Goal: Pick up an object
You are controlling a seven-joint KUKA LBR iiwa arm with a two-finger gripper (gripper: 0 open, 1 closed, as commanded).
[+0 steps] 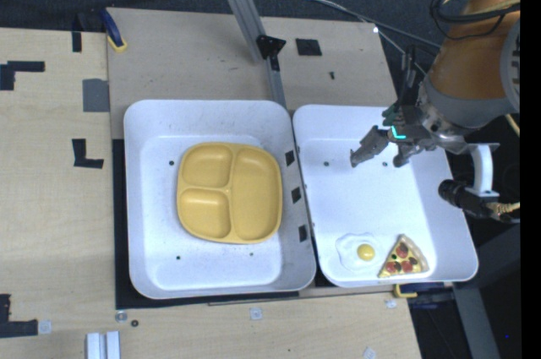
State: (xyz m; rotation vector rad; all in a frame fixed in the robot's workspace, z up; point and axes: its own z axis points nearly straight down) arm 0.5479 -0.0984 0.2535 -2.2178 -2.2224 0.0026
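Hovering over the right bin (439, 180), the tool (385, 148) was spread, nothing between its fingers. Fried egg toy (358, 250) and pizza slice toy (404, 257) lay well ahead of it, near the bin's front rim. Advice: centre above one, descend straight, close late.

End effector (385, 150) hovers over right bin (338, 129); fried egg (358, 251) beside pizza slice (403, 258).
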